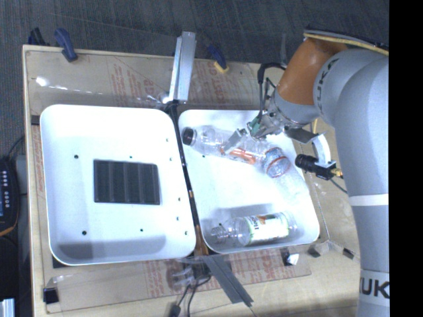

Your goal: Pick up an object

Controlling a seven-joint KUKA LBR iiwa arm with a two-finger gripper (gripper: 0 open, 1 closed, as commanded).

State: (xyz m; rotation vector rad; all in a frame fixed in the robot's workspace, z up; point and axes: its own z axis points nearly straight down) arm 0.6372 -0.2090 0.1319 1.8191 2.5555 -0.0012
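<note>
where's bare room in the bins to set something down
The left bin has bare white floor all around its dark grille. In the right bin, a free strip lies between the upper bottles and the bottle along the near wall. The far end is crowded, with the claw over the bottles.

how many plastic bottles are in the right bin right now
3, as far as I can tell. One bottle with a black cap lies at the bin's far left corner, one with a red label sits below the tool, and one large bottle lies along the near wall. The clutter may hide others.
</note>
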